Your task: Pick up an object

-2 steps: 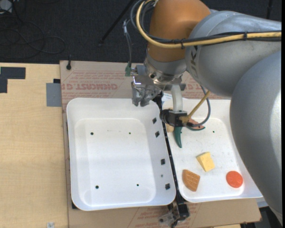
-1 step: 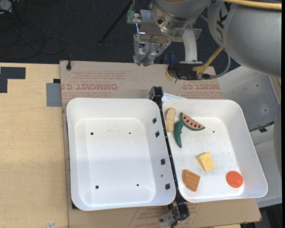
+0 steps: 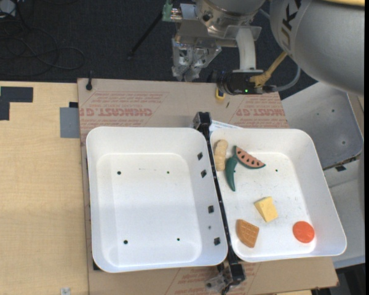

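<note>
In the camera view, the gripper [image 3: 190, 60] hangs at twelve o'clock above the bench, blurred; its jaw state cannot be told. In the right bin [image 3: 320, 165], toy foods lie: watermelon slice [image 3: 249, 158], cheese [image 3: 266, 209], orange disc [image 3: 304, 232].

— Where's the grey arm [image 3: 323, 26]?
— Along the top, reaching in from the right, its wrist pointing down.
— And the metal two-finger gripper [image 3: 189, 63]?
— Hanging high at upper centre; whether it's parted, I can't tell.
</note>
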